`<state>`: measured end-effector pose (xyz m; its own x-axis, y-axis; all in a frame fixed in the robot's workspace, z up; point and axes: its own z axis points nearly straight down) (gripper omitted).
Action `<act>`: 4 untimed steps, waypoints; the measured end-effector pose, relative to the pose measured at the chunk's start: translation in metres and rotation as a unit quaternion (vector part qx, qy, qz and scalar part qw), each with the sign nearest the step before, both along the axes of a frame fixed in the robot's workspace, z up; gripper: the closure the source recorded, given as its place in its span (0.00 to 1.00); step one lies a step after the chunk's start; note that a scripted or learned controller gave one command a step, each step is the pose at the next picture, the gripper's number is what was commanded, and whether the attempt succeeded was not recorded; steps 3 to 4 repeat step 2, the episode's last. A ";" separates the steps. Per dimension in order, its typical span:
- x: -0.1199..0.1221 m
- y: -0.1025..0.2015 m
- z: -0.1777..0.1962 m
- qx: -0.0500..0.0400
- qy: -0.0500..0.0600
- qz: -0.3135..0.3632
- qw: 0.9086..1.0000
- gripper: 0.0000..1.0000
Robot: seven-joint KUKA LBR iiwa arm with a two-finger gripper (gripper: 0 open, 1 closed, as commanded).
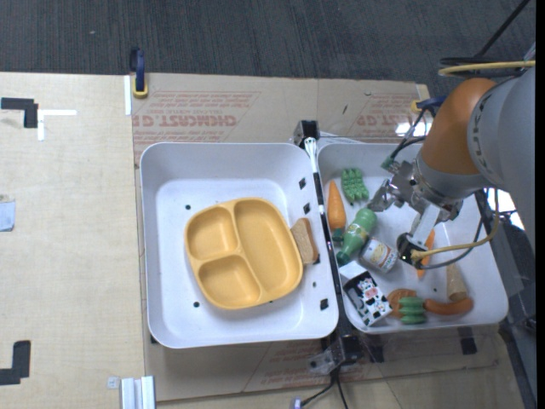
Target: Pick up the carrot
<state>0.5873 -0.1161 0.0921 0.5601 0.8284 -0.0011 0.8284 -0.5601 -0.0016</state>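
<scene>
The carrot [336, 206] is lying along the left wall of the right bin [487, 292], which is blocking that side. A green bottle [356, 233] is crowding its lower end (touching or not, I cannot tell) and a green toy [354, 186] is sitting near its top; between them bare floor is showing.

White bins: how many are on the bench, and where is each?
2. The left bin holds a yellow plate; the right bin beside it holds the carrot and other items. None looks hidden.
</scene>
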 end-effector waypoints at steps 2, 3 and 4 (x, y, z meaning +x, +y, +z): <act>-0.005 -0.023 0.023 0.000 0.001 0.104 0.995 0.00; -0.005 -0.023 0.023 0.000 0.001 0.104 0.995 0.00; -0.005 -0.023 0.023 0.000 0.001 0.104 0.995 0.00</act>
